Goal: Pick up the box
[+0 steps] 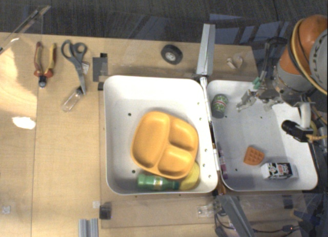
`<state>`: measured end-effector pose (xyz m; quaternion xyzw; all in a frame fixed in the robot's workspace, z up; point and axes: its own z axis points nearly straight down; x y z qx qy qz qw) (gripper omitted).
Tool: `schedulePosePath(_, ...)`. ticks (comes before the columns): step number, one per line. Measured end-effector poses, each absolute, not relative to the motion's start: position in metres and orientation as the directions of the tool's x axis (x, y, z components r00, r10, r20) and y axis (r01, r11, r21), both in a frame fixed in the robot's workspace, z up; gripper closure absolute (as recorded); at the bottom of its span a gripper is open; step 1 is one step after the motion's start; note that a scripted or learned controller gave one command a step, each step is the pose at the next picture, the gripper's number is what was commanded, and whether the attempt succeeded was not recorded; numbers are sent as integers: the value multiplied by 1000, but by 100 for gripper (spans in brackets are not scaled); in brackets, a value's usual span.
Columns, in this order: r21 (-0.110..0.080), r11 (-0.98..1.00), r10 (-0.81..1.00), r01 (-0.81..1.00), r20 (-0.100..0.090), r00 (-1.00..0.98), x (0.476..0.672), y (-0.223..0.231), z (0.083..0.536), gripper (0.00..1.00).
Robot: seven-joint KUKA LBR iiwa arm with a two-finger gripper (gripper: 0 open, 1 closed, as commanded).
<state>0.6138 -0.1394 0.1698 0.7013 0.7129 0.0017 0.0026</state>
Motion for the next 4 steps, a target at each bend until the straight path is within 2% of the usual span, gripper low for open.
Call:
schedulePosePath(1, 6, 210, 978, 978, -2, -210, 611, -97, 95, 0)
schedulePosePath(2, 9, 179, 984, 984, -2, -179, 671, -106, 89, 0)
schedulePosePath(3, 7, 118, 993, 993, -3, -118, 646, -181, 158, 0)
schedulePosePath(4, 5, 67, 998, 998, -2, -67, 584, -206, 99, 0)
